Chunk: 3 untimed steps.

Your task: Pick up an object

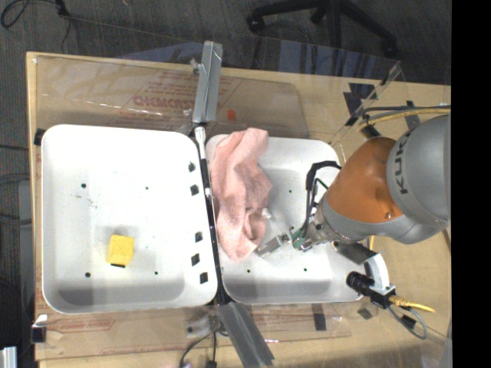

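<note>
Over on the far left, left bin [54,205] holds one yellow block [120,250], sitting loose near the front, well apart from everything else. Next across, right bin [322,286] holds one pink cloth [238,198], bunched against the divider side with its upper end draped over the back rim. My end effector [270,244] sits just beside the cloth's lower right edge, low in the right bin; can't tell from this angle if it's released or clenched, and nothing visibly sits in it, so not claiming a grab

Risks as I judge them:
- cloth is floppy, a pinch on a thin edge fold could slip out on lift
- cloth hangs over the rim, may drag or snag coming up
- cables by my wrist run close to the bin wall

Count: 2 bins, 1 block, 1 cloth on the tabletop
</note>
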Each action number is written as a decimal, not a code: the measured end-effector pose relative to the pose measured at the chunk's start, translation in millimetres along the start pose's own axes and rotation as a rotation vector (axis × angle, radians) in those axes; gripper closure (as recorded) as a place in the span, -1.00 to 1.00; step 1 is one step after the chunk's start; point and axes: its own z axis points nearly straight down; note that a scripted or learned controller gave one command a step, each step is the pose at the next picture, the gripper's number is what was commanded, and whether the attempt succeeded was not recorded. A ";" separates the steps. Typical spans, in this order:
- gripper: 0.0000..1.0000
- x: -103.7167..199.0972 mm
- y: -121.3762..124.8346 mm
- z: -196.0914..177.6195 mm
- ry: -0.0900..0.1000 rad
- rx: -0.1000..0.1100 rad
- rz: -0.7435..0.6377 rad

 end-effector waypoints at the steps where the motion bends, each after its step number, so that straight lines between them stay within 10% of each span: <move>1: 1.00 -0.2 0.5 -9.6 0.000 0.001 -0.004; 2: 1.00 7.1 50.4 -116.4 -0.003 -0.002 -0.200; 3: 1.00 -16.2 118.9 -116.7 -0.002 0.000 0.134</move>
